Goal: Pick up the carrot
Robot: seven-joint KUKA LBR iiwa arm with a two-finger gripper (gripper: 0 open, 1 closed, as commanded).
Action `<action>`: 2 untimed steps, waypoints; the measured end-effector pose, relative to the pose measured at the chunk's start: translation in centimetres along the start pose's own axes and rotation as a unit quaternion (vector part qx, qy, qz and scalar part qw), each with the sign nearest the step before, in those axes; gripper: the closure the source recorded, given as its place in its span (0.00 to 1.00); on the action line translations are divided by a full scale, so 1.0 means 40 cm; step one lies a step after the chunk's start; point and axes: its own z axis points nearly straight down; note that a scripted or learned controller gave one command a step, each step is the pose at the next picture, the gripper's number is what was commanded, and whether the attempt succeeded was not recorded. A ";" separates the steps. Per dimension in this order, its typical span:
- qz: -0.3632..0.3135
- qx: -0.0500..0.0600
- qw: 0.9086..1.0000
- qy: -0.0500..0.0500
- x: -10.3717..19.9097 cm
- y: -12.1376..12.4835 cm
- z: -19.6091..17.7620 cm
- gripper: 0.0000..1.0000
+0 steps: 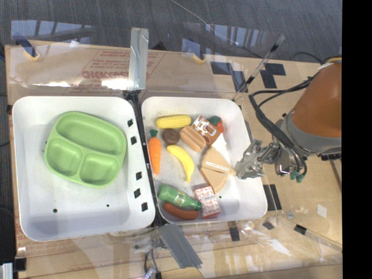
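The carrot (154, 154) is orange with a green top and lies lengthwise at the left edge of the right bin (251, 197), next to the bin divider. My gripper (250, 162) hovers over the right rim of that bin, far to the right of the carrot, with the banana and the sandwich wedge between them. Its fingers look slightly apart and nothing is held between them.
The right bin also holds a corn cob (173, 121), a banana (182, 161), a hot dog (193, 137), a sandwich wedge (215, 170), a green bottle (179, 197) and a sausage (181, 213). A green divided plate (86, 149) lies in the left bin (35, 214).
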 end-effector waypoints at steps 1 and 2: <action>0.175 0.000 0.984 0.002 -0.166 0.069 0.155 1.00; 0.339 -0.002 0.941 -0.001 -0.229 0.340 -0.073 1.00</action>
